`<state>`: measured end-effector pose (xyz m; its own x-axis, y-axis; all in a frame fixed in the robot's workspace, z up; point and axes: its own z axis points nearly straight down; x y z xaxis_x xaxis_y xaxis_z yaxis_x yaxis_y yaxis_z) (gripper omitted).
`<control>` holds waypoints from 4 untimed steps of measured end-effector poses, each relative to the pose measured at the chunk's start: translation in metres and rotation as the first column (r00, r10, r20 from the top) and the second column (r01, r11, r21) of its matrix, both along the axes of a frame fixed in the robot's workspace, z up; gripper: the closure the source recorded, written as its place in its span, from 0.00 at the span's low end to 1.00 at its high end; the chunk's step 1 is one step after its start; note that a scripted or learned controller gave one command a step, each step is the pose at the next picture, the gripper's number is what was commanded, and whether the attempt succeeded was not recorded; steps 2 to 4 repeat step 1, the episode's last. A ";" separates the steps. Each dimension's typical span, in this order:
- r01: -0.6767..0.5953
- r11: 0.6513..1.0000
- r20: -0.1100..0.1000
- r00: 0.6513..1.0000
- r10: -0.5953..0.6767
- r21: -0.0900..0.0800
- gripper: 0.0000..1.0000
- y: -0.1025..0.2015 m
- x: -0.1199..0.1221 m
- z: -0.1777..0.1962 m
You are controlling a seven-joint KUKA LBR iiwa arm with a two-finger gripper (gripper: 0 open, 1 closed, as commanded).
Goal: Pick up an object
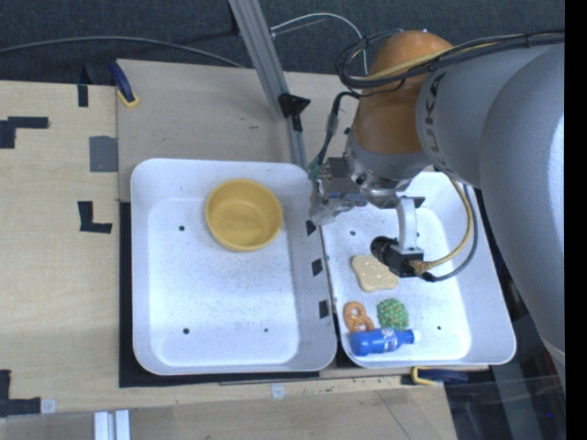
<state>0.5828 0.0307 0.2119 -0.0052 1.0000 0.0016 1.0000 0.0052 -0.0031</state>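
Gripper (323,209) sits low at the back-left corner of the right bin (463,324), hard by the wall it shares w/ the left bin (220,310). Can't tell from here if it's released or clenched; nothing visibly in it.

Nearest pickable thing is the cracker (371,272): pale, flat on the right bin's floor, near the gripper but apart from it, towards the front. Just past that are a pretzel (358,316) and a green lump (393,313) side by side. Then there's a blue bottle (382,340) on its side by the front wall, touching or nearly touching both. Yellow bowl (243,214) is alone in the left bin, upright, in the back half.

What I'd worry abt: the gripper's so close to the shared wall that a straight drop prob. lands on the rim or bare floor, i.e. closes on air. Cracker's flat & thin, so hard to get around and likely to slide. The front three are bunched, so going for one could shove the others, & the bottle could roll. Bowl needs a rim grip; off-centre & it tips or skids.
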 end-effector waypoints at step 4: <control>-0.001 1.000 0.000 1.000 0.001 0.000 1.00 0.046 -0.011 -0.004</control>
